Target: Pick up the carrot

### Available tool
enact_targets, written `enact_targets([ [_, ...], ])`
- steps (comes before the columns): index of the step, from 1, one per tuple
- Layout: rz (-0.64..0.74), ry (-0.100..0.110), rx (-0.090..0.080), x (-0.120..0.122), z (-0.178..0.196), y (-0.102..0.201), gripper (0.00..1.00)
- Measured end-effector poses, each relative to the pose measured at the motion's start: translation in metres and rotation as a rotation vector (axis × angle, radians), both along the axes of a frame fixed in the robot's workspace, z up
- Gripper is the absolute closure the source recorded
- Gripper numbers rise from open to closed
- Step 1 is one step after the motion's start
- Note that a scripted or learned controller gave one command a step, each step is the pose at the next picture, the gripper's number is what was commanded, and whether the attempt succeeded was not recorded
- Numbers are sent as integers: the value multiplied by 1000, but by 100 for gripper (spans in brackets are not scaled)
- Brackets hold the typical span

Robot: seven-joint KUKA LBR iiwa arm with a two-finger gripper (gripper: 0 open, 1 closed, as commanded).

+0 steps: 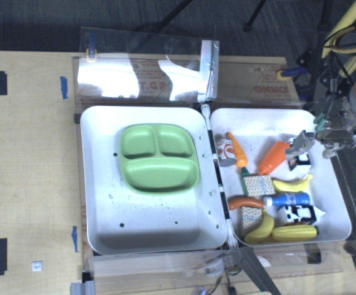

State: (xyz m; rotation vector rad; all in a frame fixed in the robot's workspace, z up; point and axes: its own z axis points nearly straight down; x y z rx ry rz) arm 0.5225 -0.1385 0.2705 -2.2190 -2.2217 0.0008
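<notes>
At the near end of the right white bin point(340, 217) lie a yellow plastic corn cob point(295, 232) and a yellow banana point(261, 227). Farther back, the orange plastic carrot point(272, 157) lies tilted, just left of the metal two-finger gripper point(305, 141); I cannot tell its state. A green divided plate point(159, 157) sits in the left white bin point(98, 183).

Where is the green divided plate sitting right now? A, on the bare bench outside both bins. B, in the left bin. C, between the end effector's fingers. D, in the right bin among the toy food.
B: the green divided plate lies flat on the floor of the left bin, while the toy food is all in the right bin.
</notes>
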Motion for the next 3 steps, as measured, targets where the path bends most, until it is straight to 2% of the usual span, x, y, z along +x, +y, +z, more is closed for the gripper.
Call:
enact_targets([
  [1,-59,-3,-1,76,-60,44,0],
  [2,-150,-4,-1,67,-168,38,0],
  [3,-154,-5,-1,67,-158,37,100],
])
